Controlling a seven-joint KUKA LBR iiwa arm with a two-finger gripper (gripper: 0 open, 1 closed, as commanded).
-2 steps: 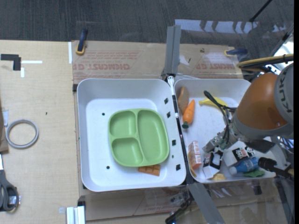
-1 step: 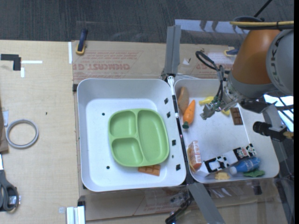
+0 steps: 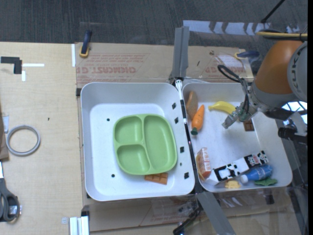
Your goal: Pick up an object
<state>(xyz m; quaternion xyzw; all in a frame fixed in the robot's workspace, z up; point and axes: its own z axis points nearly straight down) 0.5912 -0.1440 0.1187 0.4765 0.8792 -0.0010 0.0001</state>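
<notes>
My gripper [image 3: 239, 124] hangs over the middle of the right bin [image 3: 274, 131], open, with nothing between its fingers. A yellow banana [image 3: 221, 106] lies just left of it, and an orange carrot [image 3: 197, 117] lies further left near the bin's wall. A brown piece [image 3: 191, 102] sits behind the carrot. Along the bin's front lie an orange and white carton [image 3: 203, 163], a black and white cow-patterned box [image 3: 242, 166], a blue bottle [image 3: 256, 173], a small yellow item [image 3: 233, 183] and a green item [image 3: 267, 182].
The left bin [image 3: 93, 131] holds a green divided plate [image 3: 145, 144] with a brown waffle-like piece [image 3: 157, 178] at its front edge. A tape roll [image 3: 21, 140] and scissors [image 3: 7, 204] lie on the bench at the left.
</notes>
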